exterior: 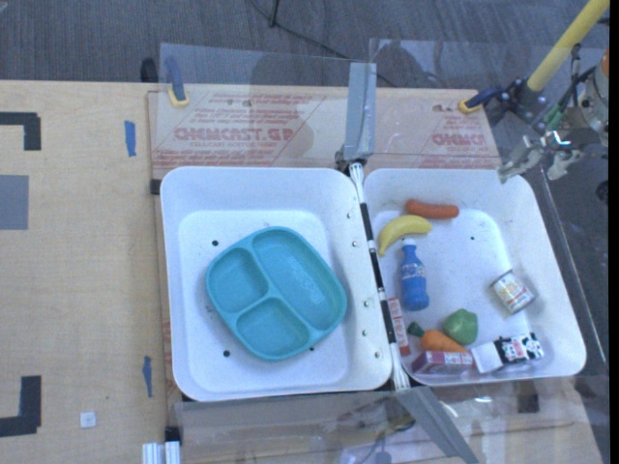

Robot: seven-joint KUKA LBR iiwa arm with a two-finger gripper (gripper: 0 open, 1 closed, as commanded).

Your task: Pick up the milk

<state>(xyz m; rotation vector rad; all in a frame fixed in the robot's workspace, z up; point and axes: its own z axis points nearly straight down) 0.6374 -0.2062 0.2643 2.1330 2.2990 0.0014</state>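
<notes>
The milk (515,351) is a small white carton with black cow patches. It lies on its side in the front right corner of the right bin (484,222), just right of a red box (443,361). My gripper (530,159) hovers over the bin's back right corner, far behind the milk, with nothing visibly in it.
The right bin also holds a sausage (431,210), a banana (402,229), a blue bottle (414,277), a tin can (511,292), a green pepper (462,326) and a carrot (439,340). A teal divided plate (277,292) lies in the left bin (193,211).
</notes>
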